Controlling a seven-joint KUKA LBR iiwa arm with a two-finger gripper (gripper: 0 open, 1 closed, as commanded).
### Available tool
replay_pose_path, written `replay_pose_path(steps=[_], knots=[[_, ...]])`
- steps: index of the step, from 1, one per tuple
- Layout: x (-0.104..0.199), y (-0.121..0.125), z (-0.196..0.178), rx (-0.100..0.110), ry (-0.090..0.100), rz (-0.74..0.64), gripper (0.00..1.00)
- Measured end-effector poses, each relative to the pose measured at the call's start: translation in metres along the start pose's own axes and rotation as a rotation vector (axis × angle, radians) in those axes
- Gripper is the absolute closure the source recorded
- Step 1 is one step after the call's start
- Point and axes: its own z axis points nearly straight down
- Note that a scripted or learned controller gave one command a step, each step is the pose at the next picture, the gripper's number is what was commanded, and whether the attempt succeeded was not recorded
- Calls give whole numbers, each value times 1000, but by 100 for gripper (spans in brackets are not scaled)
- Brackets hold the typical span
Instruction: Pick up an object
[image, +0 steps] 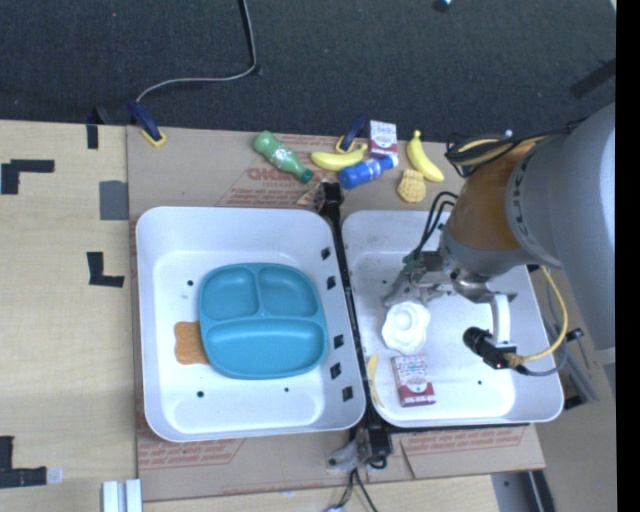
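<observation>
**Lining up over the right bin**

Camera view: my gripper (418, 285) hangs low in the right bin (520, 395), just above the white cup-like object (405, 326); whether it is open or closed I cannot tell. I should descend squarely on it (the red carton (412, 380) lies just beside). Counts: two bins, one blue plate (263, 320) in the left bin (165, 300), two bananas (425, 160) outside.

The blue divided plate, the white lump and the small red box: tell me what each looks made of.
Blue divided plate: probably moulded plastic, smooth with a soft sheen and rounded compartment ridges.
White lump: unclear; matte, softly rounded folds suggest soft plastic or foam.
Small red box: likely printed cardboard, flat faces with label graphics.
</observation>
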Motion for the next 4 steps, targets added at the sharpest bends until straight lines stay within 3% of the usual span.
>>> replay_pose_path(steps=[1, 2, 3, 4], knots=[[81, -27, -90, 2, 4, -4, 100], [79, -28, -89, 5, 4, -2, 0], [48, 32, -142, 2, 1, -1, 0], [12, 20, -15, 9, 3, 0, 0]])
